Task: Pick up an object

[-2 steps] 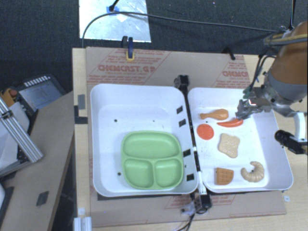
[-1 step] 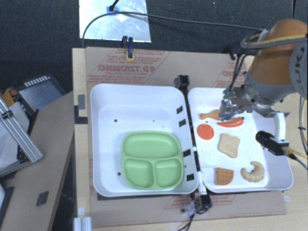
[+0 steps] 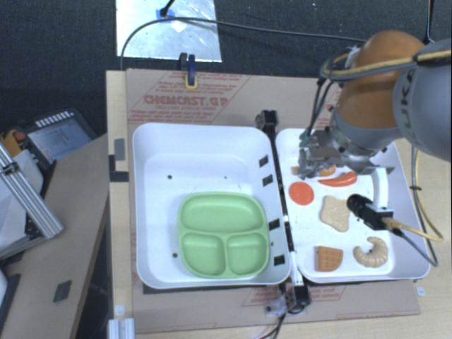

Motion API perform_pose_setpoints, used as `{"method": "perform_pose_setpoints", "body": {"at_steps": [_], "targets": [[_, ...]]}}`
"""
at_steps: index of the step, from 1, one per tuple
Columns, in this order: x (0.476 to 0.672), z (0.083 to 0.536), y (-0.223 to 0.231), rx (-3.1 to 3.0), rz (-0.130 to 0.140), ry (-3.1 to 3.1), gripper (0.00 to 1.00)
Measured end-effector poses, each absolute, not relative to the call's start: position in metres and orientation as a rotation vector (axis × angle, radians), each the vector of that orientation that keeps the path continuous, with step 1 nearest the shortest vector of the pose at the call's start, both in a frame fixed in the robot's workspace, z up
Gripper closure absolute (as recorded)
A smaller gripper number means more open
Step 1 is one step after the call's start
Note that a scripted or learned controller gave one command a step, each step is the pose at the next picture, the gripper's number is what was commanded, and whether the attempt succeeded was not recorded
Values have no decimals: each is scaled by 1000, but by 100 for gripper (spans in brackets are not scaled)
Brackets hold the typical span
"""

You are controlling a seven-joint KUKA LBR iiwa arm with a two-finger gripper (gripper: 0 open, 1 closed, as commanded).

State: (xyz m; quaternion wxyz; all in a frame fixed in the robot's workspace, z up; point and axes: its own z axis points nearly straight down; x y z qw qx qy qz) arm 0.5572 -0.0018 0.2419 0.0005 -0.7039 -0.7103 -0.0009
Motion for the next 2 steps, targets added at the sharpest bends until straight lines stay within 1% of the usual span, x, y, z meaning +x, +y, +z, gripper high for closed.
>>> {"method": "perform_pose_setpoints", "body": {"at_steps": [1,2], "targets": [[552,236,45,-2211,-3,-2231,100],[554,240,93,-2210,-5,-2232,100]]}}
